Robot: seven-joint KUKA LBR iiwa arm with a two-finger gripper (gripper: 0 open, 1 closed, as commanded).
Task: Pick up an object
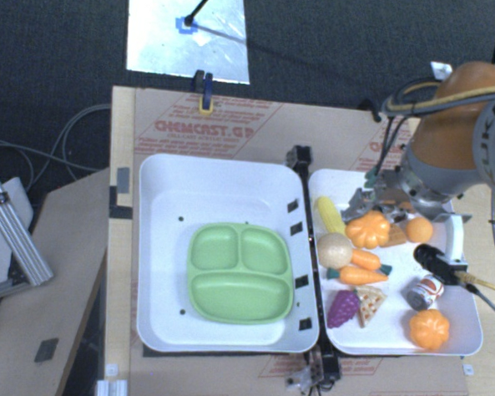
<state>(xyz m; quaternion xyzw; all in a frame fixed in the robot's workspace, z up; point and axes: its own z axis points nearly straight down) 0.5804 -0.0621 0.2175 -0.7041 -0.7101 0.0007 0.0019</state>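
- Two white bins sit side by side on the desk; nearest us, the right bin has an orange pumpkin-shaped toy by its near rim, with a small red, white and grey can-like toy just behind it.
- Toward the divider we see a purple grape bunch touching a pizza-slice toy, then two carrots and a pale round onion-like toy.
- Farther back lie a second orange pumpkin-shaped toy, a yellow corn cob and a small orange ball.
- The left bin holds a green divided plate.
- The end effector hangs over the far part of the right bin, just behind the second pumpkin and beside the corn; we cannot tell whether its fingers are parted or closed, and nothing shows between them.
- Red printing on the cardboard behind the bins looks like "GHEMCAST GP", too blurred for us to be sure.
- Farthest off, a shiny sheet lies on the dark floor.
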